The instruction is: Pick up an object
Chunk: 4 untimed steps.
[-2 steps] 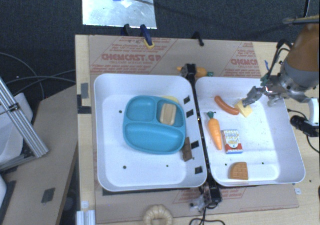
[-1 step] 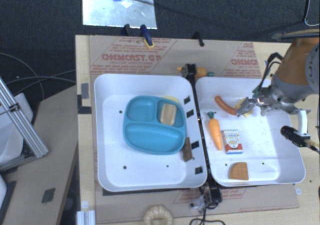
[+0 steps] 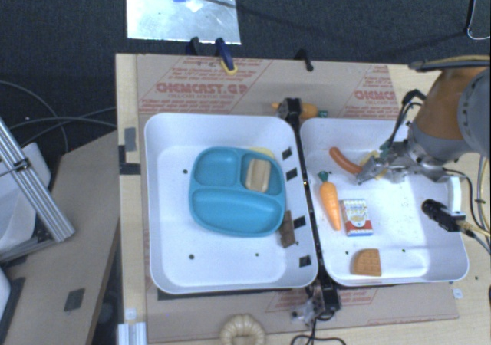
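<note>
Jaws (image 3: 367,173), state unclear, hover beside the sausage (image 3: 343,159), near carrot (image 3: 330,205) and carton (image 3: 356,216).

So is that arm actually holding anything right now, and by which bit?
Cannot be told. The gripper sits low in the right bin, right beside the hot dog, but no object shows between its fingertips.

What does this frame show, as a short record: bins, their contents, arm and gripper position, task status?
left bin: blue divided plate with a tan bread-like piece in its upper right compartment
right bin: sausage, carrot, small printed carton, waffle-like piece
arm: reaches in from the right, over the right bin
gripper: low in the right bin, just right of the sausage; finger state unclear
task status: nothing visibly held
outside the bins: ring-shaped item at the bench's near edge
</note>
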Each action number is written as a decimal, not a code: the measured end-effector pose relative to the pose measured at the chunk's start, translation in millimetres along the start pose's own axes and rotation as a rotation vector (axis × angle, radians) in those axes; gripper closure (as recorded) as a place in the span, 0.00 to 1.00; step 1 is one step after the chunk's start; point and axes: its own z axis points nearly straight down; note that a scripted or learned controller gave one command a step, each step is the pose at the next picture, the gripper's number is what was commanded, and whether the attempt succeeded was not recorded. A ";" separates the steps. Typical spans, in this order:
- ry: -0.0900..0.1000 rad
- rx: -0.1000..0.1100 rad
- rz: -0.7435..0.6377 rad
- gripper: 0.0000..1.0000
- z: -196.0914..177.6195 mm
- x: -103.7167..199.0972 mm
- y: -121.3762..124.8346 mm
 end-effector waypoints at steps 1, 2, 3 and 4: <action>-0.001 -0.004 0.000 1.00 -12.1 -0.2 1.2; -0.001 -0.005 0.002 1.00 -61.4 -7.4 -3.2; -0.002 -0.006 -0.002 1.00 -107.6 -12.4 3.4; -0.001 -0.005 -0.003 1.00 -142.4 -12.4 4.4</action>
